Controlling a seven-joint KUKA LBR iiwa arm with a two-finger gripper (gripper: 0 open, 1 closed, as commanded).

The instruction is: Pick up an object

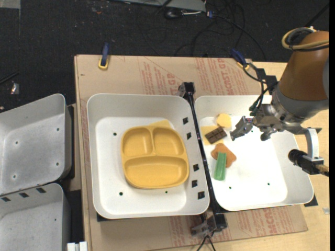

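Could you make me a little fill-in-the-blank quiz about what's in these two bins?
The yellow plastic divided tray lies in the ____ white bin.
The green plastic stick leans against an ____ block.
The tray has ____ compartments.
The dark brown bar lies in the ____ white bin.

Missing words: left; orange; three; right

On the surface (136, 72) two bins sit side by side. The left bin (99, 156) holds a divided tray (155, 157) at its centre. In the right bin (272, 192), small pieces (220, 150) cluster toward nine o'clock; the hand (252, 128) hangs toward twelve o'clock.
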